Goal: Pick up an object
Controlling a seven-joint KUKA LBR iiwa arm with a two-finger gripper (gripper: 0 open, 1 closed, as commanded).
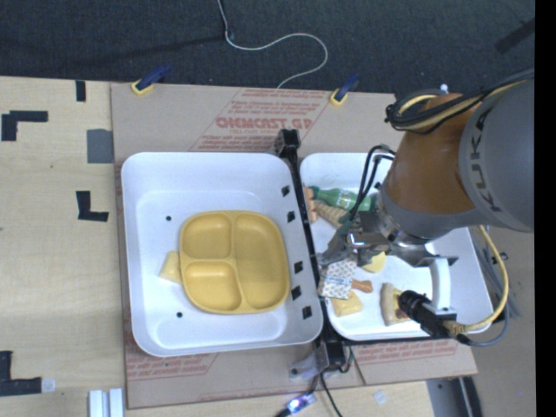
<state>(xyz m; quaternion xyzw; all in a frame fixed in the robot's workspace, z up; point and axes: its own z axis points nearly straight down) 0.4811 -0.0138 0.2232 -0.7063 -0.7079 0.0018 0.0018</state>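
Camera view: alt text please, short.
Grey arm reaches from the right over the right bin, its pincer low above small items there. The left bin holds a yellow tray.

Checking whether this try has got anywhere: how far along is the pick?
Done: the arm has reached into the right bin and the gripper sits low among the small items. In hand: nothing visibly; a patterned packet lies just beside it. Left: the grasp and lift. The yellow tray sits in the left bin.
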